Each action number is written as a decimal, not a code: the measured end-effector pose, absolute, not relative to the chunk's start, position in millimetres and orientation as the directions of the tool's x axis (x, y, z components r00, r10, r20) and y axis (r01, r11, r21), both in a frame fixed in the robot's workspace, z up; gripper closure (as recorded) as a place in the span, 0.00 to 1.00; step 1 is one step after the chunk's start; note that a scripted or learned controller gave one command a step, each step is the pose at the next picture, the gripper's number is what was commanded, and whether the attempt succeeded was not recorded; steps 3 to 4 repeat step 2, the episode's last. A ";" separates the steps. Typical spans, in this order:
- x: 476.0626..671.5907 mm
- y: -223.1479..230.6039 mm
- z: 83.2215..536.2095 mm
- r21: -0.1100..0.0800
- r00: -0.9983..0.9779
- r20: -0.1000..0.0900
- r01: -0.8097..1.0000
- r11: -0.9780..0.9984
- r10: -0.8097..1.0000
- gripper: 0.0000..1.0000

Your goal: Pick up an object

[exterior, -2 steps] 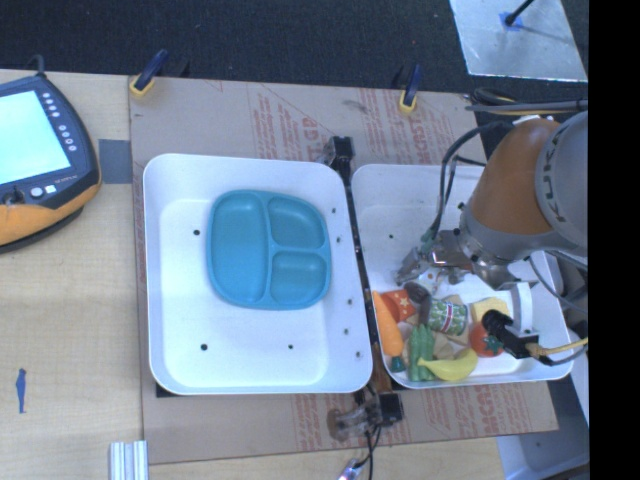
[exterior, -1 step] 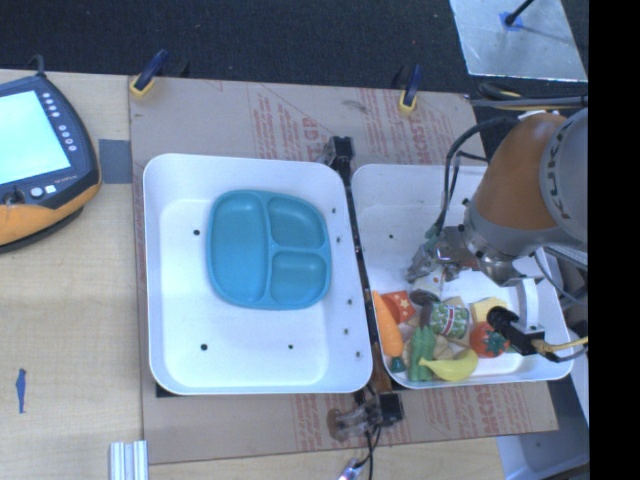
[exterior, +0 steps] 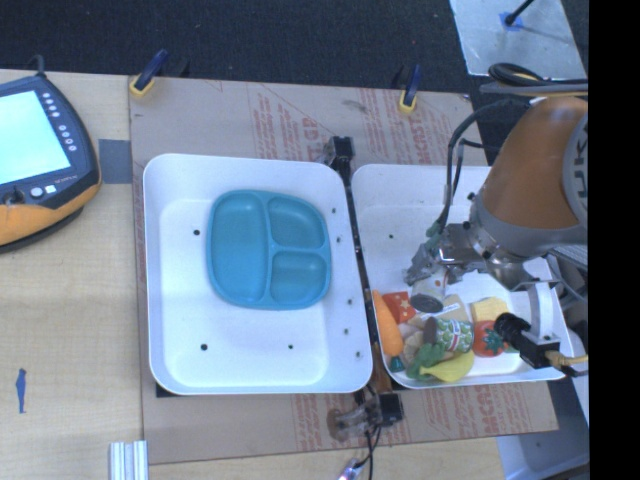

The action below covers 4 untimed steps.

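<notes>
A blue divided plate lies in the left white bin. The right white bin holds a heap of small toys along its near edge: an orange carrot-like piece, a red block, a small can with a green label, a yellow piece, a red tomato-like piece and a yellow-green piece. My gripper hangs low over the far side of this heap, just above the red block and the can. The grey wrist hides the fingers.
A tablet in an orange case lies at the bench's left edge. Clamps hold the brown board at its far edge. A black bracket sits between the bins at the far side.
</notes>
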<state>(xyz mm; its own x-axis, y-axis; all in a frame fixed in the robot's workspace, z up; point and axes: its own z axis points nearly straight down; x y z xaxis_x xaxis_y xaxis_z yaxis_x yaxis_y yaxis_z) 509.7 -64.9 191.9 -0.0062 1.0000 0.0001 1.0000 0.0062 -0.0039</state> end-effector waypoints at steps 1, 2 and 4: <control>477.6 -49.1 243.5 -0.002 -0.004 0.000 1.000 0.004 1.000 1.00; 476.9 -45.6 264.7 0.000 -0.004 0.000 1.000 0.004 1.000 1.00; 476.9 -45.6 264.7 0.000 -0.004 0.000 1.000 0.004 1.000 1.00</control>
